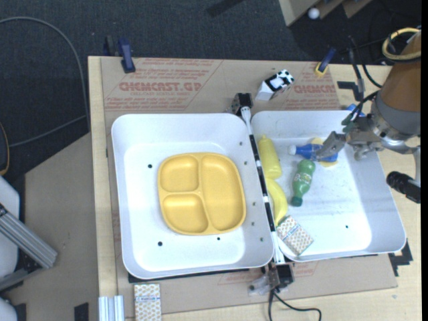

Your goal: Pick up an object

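The right bin (pixel 374 226) holds a green bottle (pixel 302 181), a blue object (pixel 307 150), two yellow banana-like pieces (pixel 269 159) along its left wall, and a checkered packet (pixel 295 237) at the front left corner. My gripper (pixel 346 148) hangs over the back of this bin, just right of the blue object. It is open, with its fingers (pixel 330 146) spread and nothing between them. The left fingertip is close to the blue object and a small yellow bit (pixel 328 161); I cannot tell whether they touch.
A yellow divided plate (pixel 200 194) lies in the left bin (pixel 134 152). A black-and-white object (pixel 277 82) sits on the bench behind the bins. Blue clamps (pixel 125 55) grip the board's back edge. A small packet (pixel 147 299) lies at the front.
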Robot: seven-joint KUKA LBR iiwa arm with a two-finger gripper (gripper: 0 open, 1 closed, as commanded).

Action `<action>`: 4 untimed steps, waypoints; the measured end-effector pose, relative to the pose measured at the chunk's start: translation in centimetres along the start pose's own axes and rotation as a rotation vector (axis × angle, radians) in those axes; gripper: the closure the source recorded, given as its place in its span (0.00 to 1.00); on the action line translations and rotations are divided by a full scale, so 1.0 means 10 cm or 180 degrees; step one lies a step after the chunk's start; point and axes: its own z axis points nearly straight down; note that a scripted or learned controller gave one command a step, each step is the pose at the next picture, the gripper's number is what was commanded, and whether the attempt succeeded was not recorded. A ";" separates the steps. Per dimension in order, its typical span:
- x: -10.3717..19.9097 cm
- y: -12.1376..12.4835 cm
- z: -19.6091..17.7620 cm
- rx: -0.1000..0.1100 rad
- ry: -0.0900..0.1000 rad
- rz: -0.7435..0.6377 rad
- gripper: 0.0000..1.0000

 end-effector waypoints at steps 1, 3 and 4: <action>0.46 0.28 1.04 -0.0015 -0.0023 0.0008 0.00; 0.46 0.28 0.94 -0.0015 -0.0023 0.0012 0.00; 0.42 -0.12 1.05 -0.0006 -0.0018 0.0011 0.00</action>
